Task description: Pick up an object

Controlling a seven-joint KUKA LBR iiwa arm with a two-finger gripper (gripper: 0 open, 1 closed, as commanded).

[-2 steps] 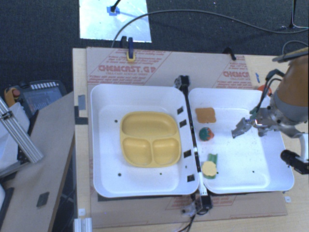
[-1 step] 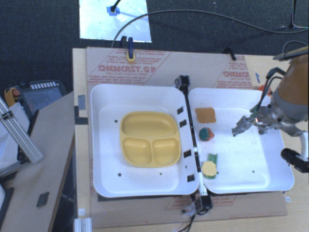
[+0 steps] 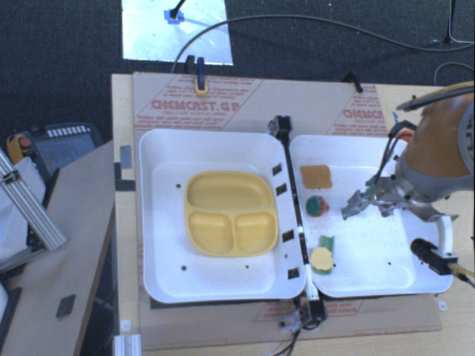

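Note:
The right bin (image 3: 386, 273) holds three small things near its left wall: a flat brown square (image 3: 316, 176), a red and green round piece (image 3: 317, 205), and a yellow disc on a green piece (image 3: 322, 257). My gripper (image 3: 353, 206) hangs over the middle of the right bin, to the right of the red and green piece and apart from it. The grey and orange arm (image 3: 438, 154) reaches in from the right. Nothing is visible between the gripper's tips.
The left bin (image 3: 159, 221) holds a yellow three-compartment tray (image 3: 228, 212). A black divider strip (image 3: 291, 206) runs between the bins. A cardboard sheet (image 3: 245, 102) lies under both bins. A grey bench (image 3: 70, 228) stands at left.

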